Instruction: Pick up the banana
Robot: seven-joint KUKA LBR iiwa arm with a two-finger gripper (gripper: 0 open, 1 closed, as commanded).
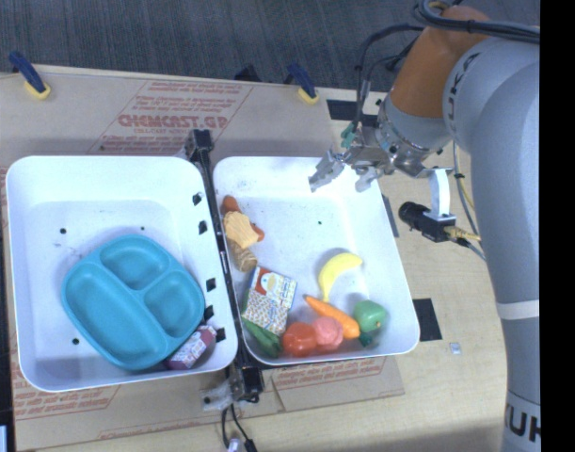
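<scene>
Nearest us, at the front edge of the right bin (400,281), we see a cluster of toy food: a red piece (306,337), an orange carrot (332,316), a green pepper (369,315), and a small printed carton (271,299) leaning over a green item. Banana (338,271) lies just behind that cluster, mid-right of the same bin, curved, yellow, not touching the carrot as far as we can tell. Farther back along the left wall of that bin we see a tan bread-like piece (240,232) with an orange item behind it.

Left bin (42,186) holds a blue three-compartment tray (132,299), tilted toward the front, plus a small dark-pink packet (195,349) at its front right corner.

Gripper (345,177) hangs over the back edge of the right bin, well apart from the banana. Its fingers (323,174) are spread, with nothing between them.

Both bins sit on a cardboard-covered surface (108,111) held by blue clamps (30,73).
</scene>
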